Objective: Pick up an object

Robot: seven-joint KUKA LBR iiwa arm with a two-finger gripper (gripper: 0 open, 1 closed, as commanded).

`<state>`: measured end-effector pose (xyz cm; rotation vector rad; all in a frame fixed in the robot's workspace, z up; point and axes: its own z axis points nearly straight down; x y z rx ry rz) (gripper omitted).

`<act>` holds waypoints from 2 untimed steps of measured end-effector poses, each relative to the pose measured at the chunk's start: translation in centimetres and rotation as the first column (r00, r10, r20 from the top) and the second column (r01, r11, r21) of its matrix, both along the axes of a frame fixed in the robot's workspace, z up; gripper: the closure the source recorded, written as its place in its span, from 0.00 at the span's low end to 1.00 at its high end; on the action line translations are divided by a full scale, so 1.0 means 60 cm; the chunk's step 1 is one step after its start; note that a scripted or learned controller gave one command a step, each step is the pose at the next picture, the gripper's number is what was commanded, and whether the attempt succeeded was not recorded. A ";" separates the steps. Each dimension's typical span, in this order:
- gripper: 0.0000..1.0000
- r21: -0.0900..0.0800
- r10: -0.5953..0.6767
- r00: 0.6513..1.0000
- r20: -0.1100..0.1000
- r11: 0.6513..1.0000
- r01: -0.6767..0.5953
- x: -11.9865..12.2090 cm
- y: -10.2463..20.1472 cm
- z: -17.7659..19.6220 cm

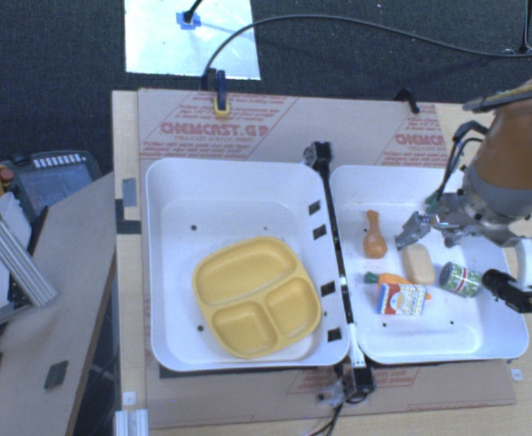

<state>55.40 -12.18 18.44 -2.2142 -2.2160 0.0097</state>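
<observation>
right bin holds five small items: a tan block, a brown pear-shaped piece, a carrot, a small printed carton, a green-labelled can. the carton overlaps the carrot. gripper hangs just above the tan block, partly masked by the wrist; cannot tell its state. left bin: one yellow divided tray.

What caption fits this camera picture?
Robot arm's gripper hovers over toy food in the right bin; yellow tray sits left.
</observation>
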 end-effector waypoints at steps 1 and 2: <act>0.00 -0.002 0.002 1.000 0.012 1.000 -0.002 0.005 0.000 0.010; 0.00 -0.001 0.002 1.000 0.009 1.000 -0.002 0.020 0.002 -0.068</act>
